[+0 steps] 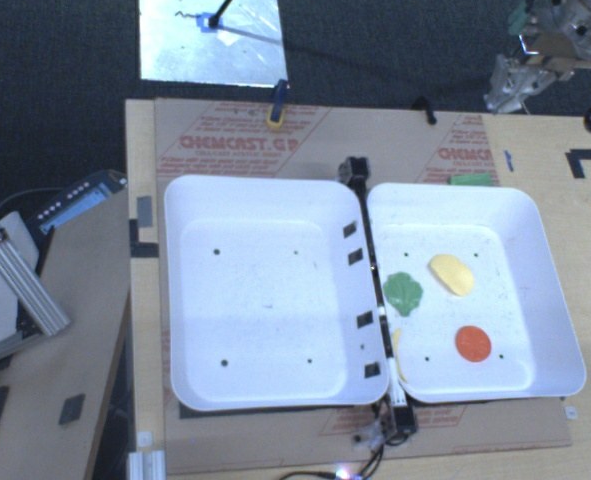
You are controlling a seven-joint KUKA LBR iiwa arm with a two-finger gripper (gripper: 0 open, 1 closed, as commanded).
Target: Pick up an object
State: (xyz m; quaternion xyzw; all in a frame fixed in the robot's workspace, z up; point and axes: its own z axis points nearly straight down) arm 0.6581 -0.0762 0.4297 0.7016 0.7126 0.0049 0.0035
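1. The right bin (550, 268) holds three small things to pick from. Closest to its near edge is an orange round thing (473, 343).
2. A bit farther in is a green lumpy thing (403, 292). It sits just beside the bin's left wall.
3. Next to it, toward the middle, lies a yellow oval thing (452, 274). It is near the green one but not touching it.
4. The left bin (190, 268) has nothing in it to grab.
5. The fingers (505, 80) hang past the table's (225, 143) far right corner, well away from all three things. I cannot tell if they are apart or together.
6. What could go wrong, I think:
   - The green thing is so close to the wall that the fingers may bump the wall.
   - The round and oval things may roll or slip out when squeezed.
   - Coming down between the green and yellow things may push both away.
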